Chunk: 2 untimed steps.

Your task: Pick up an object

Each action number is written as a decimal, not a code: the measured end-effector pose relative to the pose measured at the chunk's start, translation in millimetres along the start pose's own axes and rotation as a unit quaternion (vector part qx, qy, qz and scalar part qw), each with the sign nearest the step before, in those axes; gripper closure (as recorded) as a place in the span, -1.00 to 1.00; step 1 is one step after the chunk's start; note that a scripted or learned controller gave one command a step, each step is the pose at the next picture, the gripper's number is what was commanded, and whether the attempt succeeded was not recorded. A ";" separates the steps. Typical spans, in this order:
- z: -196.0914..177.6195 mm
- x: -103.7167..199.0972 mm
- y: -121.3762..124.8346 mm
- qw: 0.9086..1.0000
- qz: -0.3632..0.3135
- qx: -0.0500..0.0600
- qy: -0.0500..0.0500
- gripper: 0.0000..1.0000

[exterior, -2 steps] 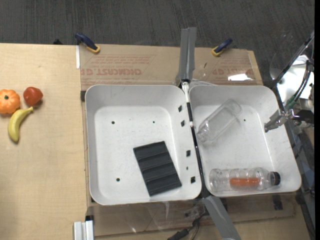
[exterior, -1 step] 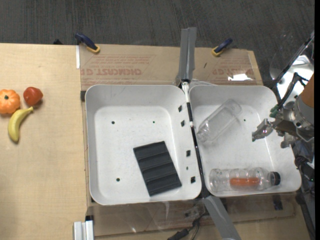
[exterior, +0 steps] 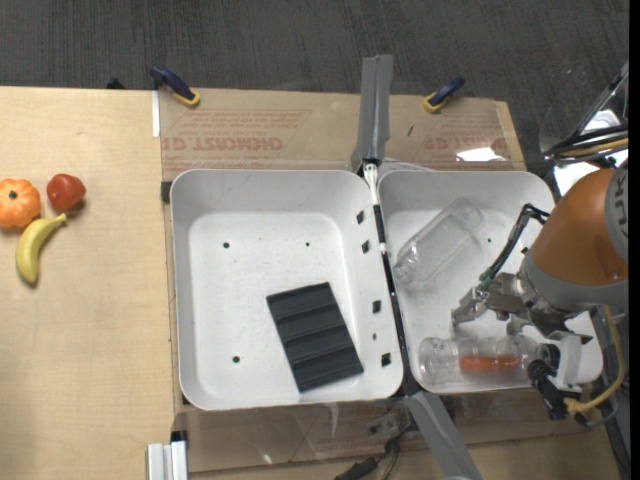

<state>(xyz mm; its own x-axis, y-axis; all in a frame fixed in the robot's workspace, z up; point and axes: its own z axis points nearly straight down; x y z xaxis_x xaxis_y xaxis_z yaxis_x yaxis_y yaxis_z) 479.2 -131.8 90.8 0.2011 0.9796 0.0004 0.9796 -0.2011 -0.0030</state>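
The gripper (exterior: 478, 303) is hovering in the right bin (exterior: 452, 183); finger state cannot be told. The clear bottle (exterior: 470, 361) is lying below it: probably light, slippery, crushable; grasp mid-body

Objects available for picking. Left bin: 1 black, ribbed, rectangular plastic block (exterior: 314, 336), lying flat and skewed, near the front wall. Right bin: 2 clear plastic bottles, both on their sides; the empty one (exterior: 437, 243) lies diagonally at centre, the other (exterior: 470, 361), showing orange contents, lies along the front wall.
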 end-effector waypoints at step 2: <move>-0.1 0.0 -1.8 0.984 0.178 -0.001 0.000 -1.00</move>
<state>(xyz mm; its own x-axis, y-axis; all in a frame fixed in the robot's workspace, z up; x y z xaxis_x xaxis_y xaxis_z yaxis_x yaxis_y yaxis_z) 477.5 -131.4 90.9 0.5309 0.8475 -0.0006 0.8475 -0.5309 -0.0012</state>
